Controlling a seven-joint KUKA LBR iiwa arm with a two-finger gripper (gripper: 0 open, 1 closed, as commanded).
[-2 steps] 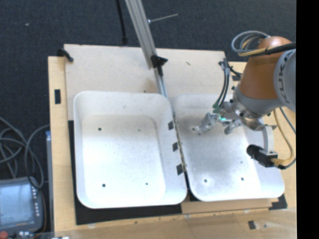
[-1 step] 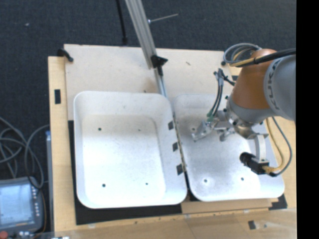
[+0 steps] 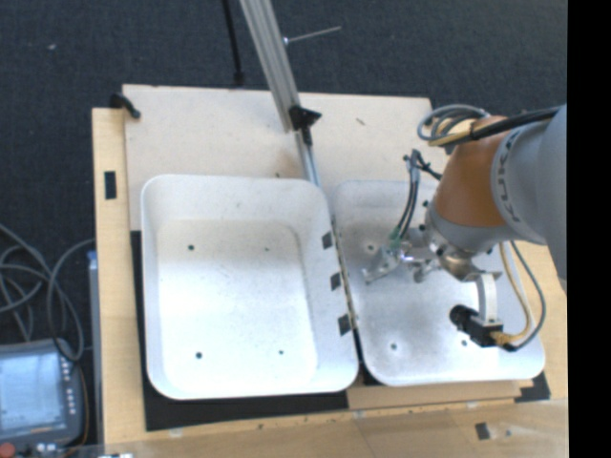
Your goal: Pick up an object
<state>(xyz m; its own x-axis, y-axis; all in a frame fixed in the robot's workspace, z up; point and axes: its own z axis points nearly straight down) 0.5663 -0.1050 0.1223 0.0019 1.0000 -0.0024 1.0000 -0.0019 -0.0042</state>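
Dark grey carpet floor (image 3: 115, 27) fills upper frame and left side. Light wood counter (image 3: 210, 127) at center, black mat (image 3: 248, 408) showing along its lower edge. Aluminium rail (image 3: 270, 46) slants down from top center. Cables (image 3: 38, 275) at left, small screen device (image 3: 33, 394) at lower left corner.

The arm (image 3: 477, 194) reaches over the right bin (image 3: 420, 361), beside the left bin (image 3: 239, 284).
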